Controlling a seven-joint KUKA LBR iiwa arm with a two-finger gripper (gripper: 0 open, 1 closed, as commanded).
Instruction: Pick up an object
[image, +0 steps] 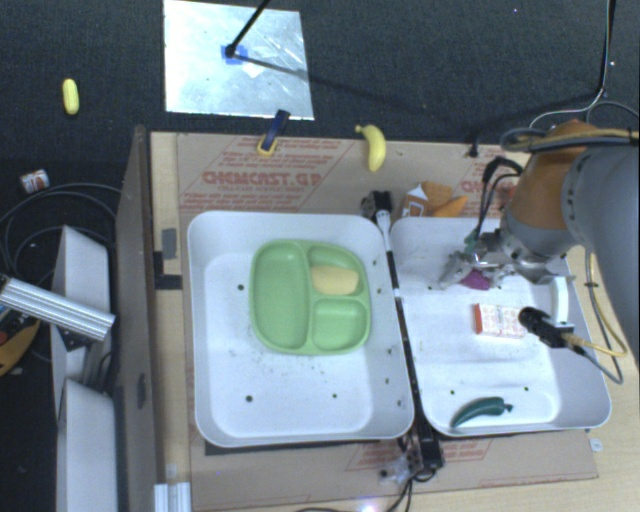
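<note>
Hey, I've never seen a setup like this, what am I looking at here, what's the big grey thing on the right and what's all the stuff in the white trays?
One fixed camera looks down at a slant on a bench. The big grey thing is a robot arm with an orange band, reaching in from the right; its gripper hangs over the right bin, which holds a small red and white packet, a green pepper-shaped toy and a pink item just beneath the gripper. Whether it grips anything is unclear. The left bin holds a green divided plate with a yellow piece in one compartment. A toy banana lies on the cardboard behind the bins.
</note>
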